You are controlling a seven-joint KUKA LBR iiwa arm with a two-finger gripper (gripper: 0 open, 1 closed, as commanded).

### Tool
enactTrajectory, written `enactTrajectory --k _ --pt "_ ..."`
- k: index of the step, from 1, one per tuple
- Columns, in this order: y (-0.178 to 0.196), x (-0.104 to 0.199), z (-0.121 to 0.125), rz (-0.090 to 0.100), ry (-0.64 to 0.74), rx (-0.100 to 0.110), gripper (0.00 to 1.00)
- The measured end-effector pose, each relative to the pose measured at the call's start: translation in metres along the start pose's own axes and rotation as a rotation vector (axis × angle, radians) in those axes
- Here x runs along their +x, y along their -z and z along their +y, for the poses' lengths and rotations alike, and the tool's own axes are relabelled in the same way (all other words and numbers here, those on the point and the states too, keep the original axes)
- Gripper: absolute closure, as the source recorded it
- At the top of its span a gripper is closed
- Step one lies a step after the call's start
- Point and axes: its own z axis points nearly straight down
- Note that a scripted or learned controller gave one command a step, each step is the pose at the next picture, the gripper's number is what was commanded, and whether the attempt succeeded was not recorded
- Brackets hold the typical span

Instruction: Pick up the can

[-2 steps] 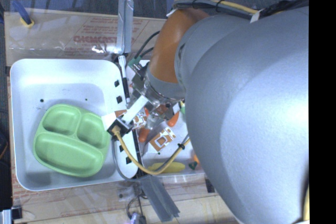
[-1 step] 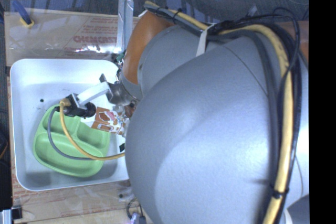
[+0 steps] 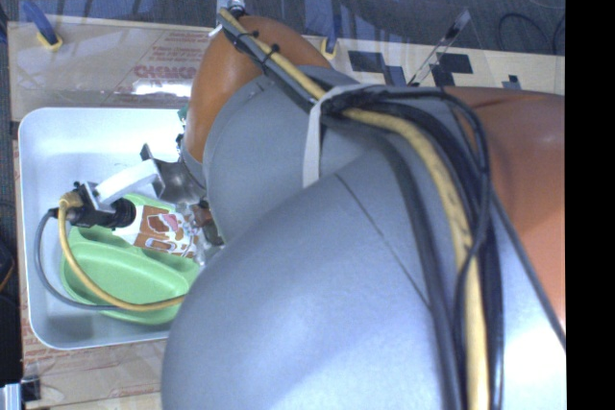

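The can (image 3: 161, 229), pale with a brown and white label, lies in the left bin (image 3: 58, 134), resting against the top edge of a green bowl (image 3: 120, 272). My gripper (image 3: 188, 203) hangs low over the bin, right at the can's right end. The grey arm covers most of the gripper and hides whatever lies to the can's right.
The arm's grey body and orange band (image 3: 226, 72) fill the middle and right of the view, covering the right bin. The green bowl takes up the lower part of the left bin. Bare bin floor shows at the upper left.
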Motion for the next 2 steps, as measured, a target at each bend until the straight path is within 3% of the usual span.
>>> enactTrajectory --k 1,2 --pt "0.174 0.018 0.043 0.002 -0.001 -0.001 1.0" --pt "0.001 -0.004 0.027 -0.008 0.101 0.003 1.0"
